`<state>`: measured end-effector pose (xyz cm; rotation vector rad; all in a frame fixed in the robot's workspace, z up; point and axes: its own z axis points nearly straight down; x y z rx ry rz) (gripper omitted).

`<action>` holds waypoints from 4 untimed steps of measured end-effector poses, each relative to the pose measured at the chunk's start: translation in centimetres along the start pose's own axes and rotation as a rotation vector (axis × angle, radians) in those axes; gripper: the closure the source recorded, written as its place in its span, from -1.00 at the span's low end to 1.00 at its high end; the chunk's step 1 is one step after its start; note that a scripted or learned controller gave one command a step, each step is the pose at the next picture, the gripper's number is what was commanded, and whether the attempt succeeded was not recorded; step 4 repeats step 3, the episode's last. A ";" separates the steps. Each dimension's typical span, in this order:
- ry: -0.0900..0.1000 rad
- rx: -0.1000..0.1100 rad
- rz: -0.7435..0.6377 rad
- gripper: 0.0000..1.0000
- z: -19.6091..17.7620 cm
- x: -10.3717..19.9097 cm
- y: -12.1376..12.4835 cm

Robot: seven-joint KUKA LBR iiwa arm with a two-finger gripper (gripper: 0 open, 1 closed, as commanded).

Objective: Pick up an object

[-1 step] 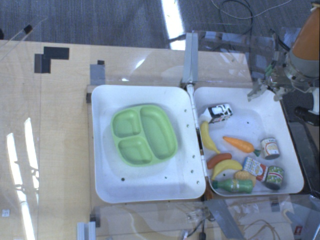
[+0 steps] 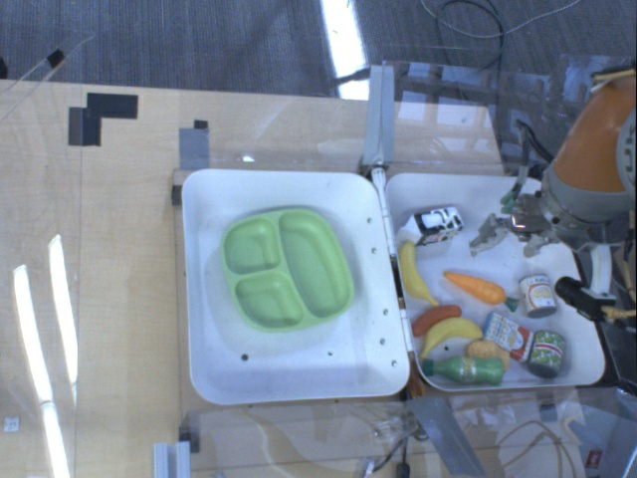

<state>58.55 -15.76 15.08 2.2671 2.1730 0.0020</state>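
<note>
- Over the right-hand shallow white bin (image 2: 587, 371), the grey two-finger gripper (image 2: 495, 235) hangs at the end of the arm, whose orange band (image 2: 589, 147) sits above the wrist at the frame's right.
- Its fingers look spread apart with nothing between them; they seem to hover above bare bin floor, probably staged for a descent.
- Candidate things crowd this bin: a small black-and-white toy car (image 2: 437, 223) lies just left of the gripper, an orange carrot (image 2: 476, 288) just below it, and a small labelled can (image 2: 537, 295) sits to the right.
- Along the bin's left wall lies a yellow banana (image 2: 413, 273); nearer the front are a red sausage-shaped piece (image 2: 436, 319), a green bottle on its side (image 2: 468, 370) and a colourful carton (image 2: 508, 334), packed close together, which would make a clean grasp harder there.
- A light green divided plastic tray (image 2: 288, 268) rests alone in the left white bin (image 2: 199, 366), likely as a drop-off spot.
- Nothing is lifted yet; the car and carrot look like the easiest targets.
</note>
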 end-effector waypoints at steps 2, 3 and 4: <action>0.001 -0.016 0.087 1.00 5.2 4.5 -6.5; -0.001 -0.003 0.225 1.00 -9.6 7.3 -4.8; -0.001 -0.003 0.225 1.00 -9.6 7.3 -4.8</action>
